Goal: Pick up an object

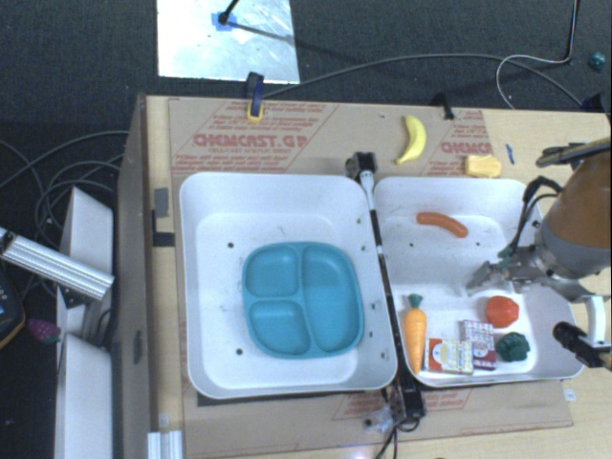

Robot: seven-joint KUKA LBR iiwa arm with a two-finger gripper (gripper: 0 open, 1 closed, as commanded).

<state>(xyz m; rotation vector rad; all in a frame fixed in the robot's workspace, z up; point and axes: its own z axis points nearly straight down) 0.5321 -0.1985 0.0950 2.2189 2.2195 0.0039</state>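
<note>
The right bin holds an orange-red sausage near its back. A carrot lies at the front left. A red tomato, a green broccoli piece and two small printed boxes sit at the front right. My gripper hangs low over the right side of this bin, just behind the tomato and right of the sausage. Nothing shows as held by it.
The left bin contains a blue divided plate. Behind the bins, on the cardboard, lie a yellow banana and a yellow block. A black divider runs between the bins. Cables trail behind the bench.
</note>
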